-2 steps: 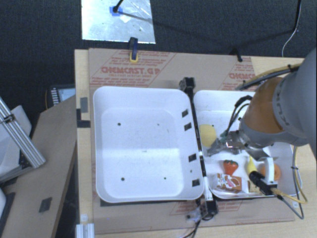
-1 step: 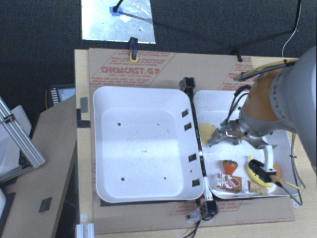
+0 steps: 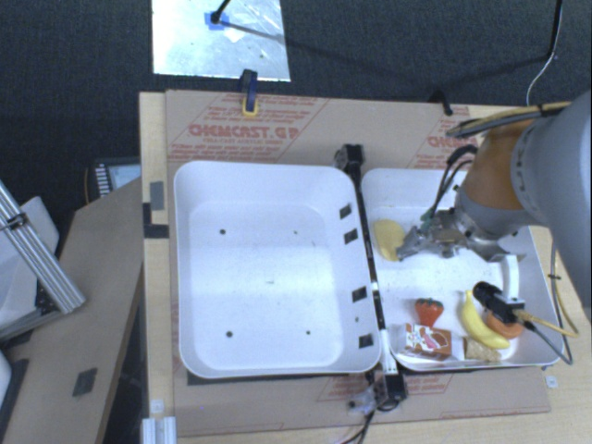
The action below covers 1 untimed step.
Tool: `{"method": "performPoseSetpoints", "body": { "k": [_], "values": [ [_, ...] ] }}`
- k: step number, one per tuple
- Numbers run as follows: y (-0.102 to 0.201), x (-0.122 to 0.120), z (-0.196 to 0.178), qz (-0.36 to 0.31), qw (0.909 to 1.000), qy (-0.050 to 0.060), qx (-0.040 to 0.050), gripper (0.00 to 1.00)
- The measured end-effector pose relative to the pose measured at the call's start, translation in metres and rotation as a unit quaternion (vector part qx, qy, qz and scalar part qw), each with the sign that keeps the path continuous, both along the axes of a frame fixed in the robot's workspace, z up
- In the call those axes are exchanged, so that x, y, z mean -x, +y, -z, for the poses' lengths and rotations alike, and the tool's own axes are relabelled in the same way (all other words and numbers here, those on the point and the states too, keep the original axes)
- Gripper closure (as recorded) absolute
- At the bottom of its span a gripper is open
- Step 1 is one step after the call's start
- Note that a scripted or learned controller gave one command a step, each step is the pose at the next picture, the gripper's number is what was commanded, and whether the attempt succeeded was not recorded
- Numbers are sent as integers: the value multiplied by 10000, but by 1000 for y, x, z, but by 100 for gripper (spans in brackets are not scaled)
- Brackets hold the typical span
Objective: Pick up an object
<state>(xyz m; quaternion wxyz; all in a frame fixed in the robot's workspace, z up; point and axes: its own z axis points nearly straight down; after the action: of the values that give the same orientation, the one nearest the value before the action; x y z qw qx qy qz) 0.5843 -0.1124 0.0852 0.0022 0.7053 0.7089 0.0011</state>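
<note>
Tabletop carries 2 white bins side by side: left bin on its left half, right bin on its right half. Grey arm w/ orange band reaches in over right bin's right edge. Tool low over the bin's middle, tip pointing at left wall, just beside yellow fruit; spread or pressed together, can't tell, nothing seen gripped. Yellow fruit lies by left wall, about halfway along it. Banana near the front-right corner, orange item touching it on the right. Red/white packet at front edge, near front-left corner. Strawberry just behind packet. Small tan piece at front edge beside banana
</note>
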Motion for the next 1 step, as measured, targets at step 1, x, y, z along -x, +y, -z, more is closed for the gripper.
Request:
{"method": "performPoseSetpoints", "body": {
  "k": [1],
  "values": [
    [1, 0, -11, -27, 10000, -3, 2, 100]
  ]
}}
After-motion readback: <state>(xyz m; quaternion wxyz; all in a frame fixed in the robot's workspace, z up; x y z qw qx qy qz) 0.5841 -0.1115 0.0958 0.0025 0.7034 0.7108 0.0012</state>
